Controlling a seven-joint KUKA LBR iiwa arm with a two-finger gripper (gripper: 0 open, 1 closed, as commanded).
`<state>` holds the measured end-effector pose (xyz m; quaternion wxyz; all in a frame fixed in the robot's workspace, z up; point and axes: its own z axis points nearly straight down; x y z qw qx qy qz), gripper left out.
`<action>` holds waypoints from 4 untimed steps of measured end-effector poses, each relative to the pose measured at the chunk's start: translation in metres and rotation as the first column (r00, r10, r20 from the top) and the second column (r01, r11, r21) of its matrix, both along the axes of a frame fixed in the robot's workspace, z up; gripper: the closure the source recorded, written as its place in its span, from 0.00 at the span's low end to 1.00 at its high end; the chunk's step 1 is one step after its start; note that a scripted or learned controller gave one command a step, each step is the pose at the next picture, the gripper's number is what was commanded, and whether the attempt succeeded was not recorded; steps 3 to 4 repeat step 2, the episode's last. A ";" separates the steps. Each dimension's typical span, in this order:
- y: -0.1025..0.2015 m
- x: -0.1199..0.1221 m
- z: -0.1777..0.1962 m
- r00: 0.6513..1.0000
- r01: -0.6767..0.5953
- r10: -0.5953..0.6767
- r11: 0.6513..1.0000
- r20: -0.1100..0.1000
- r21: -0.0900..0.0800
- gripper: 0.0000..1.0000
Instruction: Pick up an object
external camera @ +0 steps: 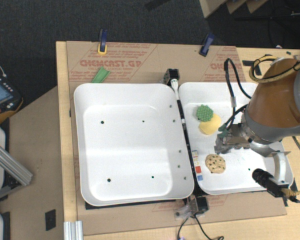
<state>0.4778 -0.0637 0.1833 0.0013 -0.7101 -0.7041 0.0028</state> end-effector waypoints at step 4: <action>0.130 0.050 0.125 1.000 -0.015 0.015 1.000 0.013 0.003 1.00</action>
